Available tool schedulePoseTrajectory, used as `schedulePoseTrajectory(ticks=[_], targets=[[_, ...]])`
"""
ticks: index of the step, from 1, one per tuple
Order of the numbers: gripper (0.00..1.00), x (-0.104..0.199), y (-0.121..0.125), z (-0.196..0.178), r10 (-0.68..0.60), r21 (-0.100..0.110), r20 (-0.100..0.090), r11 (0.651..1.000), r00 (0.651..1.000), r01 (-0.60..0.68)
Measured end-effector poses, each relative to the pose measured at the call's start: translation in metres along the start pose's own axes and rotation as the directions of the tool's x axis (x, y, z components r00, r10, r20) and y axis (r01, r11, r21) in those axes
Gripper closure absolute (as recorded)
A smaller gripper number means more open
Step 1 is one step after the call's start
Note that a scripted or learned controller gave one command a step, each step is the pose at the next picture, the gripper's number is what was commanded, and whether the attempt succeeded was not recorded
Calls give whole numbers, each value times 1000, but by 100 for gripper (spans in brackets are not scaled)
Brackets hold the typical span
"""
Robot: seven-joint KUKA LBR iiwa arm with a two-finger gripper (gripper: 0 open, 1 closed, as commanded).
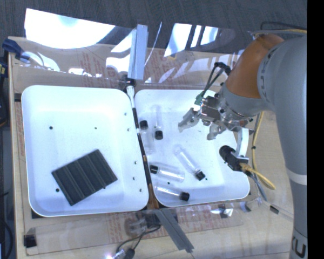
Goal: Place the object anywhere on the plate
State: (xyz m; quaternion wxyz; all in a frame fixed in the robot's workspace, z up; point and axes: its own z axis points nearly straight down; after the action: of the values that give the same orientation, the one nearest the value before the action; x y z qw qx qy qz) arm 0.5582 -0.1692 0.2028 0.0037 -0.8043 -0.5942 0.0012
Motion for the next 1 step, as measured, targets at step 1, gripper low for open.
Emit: schedulePoseTrajectory(ticks=[1], targets=[[100, 76, 80, 109, 317, -2, 1, 948, 948, -317]])
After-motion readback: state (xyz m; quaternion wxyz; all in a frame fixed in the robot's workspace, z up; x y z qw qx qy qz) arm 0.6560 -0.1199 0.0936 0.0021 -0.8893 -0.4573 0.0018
